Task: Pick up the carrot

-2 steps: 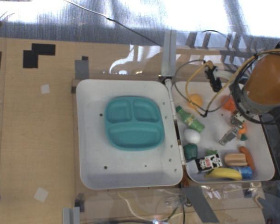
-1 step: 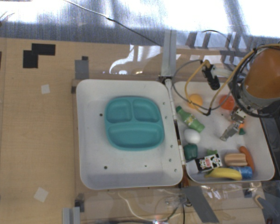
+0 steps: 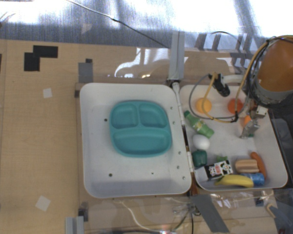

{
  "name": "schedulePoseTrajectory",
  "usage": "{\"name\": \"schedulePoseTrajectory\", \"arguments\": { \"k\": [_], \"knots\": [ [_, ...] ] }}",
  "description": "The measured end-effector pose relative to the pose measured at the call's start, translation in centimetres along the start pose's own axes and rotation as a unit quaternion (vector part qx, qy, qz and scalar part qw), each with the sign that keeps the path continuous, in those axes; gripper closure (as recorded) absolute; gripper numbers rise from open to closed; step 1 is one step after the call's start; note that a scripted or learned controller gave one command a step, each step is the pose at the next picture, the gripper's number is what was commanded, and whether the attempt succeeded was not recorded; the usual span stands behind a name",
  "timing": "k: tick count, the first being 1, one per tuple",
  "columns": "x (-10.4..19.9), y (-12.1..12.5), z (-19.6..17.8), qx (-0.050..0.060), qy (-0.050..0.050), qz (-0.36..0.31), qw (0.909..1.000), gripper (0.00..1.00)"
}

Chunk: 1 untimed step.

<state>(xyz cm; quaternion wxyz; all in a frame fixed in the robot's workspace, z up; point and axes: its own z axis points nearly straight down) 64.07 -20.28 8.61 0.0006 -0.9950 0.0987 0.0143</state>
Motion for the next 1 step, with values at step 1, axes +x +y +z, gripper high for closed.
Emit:
{"name": "schedulePoseTrajectory", "arguments": {
  "k": [1],
  "knots": [
    [2.34, -0.21, -4.38, 0.003, 0.019, 0.023, 0.9996, 0.0]
  ]
}}
